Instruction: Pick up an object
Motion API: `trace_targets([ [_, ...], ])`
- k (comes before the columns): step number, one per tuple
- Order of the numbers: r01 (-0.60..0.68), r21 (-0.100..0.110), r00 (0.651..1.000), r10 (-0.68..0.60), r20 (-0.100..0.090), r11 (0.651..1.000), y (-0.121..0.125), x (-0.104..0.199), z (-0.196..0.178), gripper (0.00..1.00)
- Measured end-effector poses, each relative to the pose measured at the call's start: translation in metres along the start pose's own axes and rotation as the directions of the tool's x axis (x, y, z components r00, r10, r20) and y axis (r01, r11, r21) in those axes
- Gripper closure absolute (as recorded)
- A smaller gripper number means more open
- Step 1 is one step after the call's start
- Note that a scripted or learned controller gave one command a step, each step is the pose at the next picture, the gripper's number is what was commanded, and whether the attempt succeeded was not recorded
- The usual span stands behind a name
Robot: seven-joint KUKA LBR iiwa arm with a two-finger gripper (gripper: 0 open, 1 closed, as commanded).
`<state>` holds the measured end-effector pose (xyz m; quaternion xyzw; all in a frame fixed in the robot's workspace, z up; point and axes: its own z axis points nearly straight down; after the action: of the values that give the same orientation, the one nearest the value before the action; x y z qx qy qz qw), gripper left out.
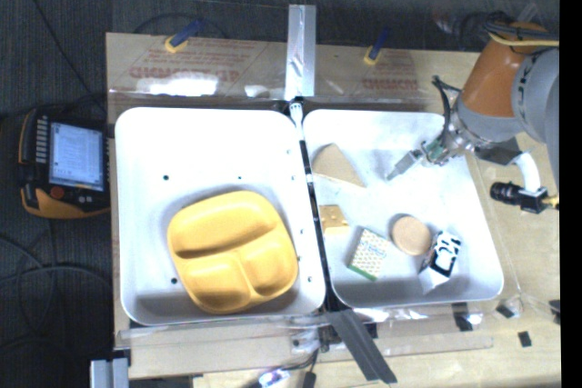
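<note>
From the overhead camera view, the arm (pixel 509 86) reaches in from the right, grey with its orange band, and its hand (pixel 409 161) hangs low over the upper part of the right bin (pixel 473 223). The hand is small and seen at a slant, so I cannot tell whether it is released or clenched; nothing is visibly caught in it.

The things it could pick all lie in that bin. Nearest is a tan wedge (pixel 336 164), just to the left of the hand near the dividing wall. Lower down sit a small yellow block (pixel 334 219) against the divider, a patterned green-and-white pad (pixel 368 253), a round tan disc (pixel 411 234), and a black-and-white object (pixel 442 255) beside the disc. The left bin (pixel 145 150) holds a yellow divided tray (pixel 233 248), well apart from the hand.

As I judge it, the risk lies in the wedge's shape: its sloping faces could let it squirt out as the hand closes. It also lies close to the divider, so a descent on that side might strike the wall. The hand now seems to hang over bare floor between things, and closing there would catch nothing.

The wedge looks smooth, pale and rigid, lying flat.
</note>
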<state>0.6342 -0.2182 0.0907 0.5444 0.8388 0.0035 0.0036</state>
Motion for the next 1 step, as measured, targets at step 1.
trace_targets([
  [1,-0.126,0.010,0.992,0.126,0.000,0.992,0.0798,0.0941,-0.0064,0.00],
])
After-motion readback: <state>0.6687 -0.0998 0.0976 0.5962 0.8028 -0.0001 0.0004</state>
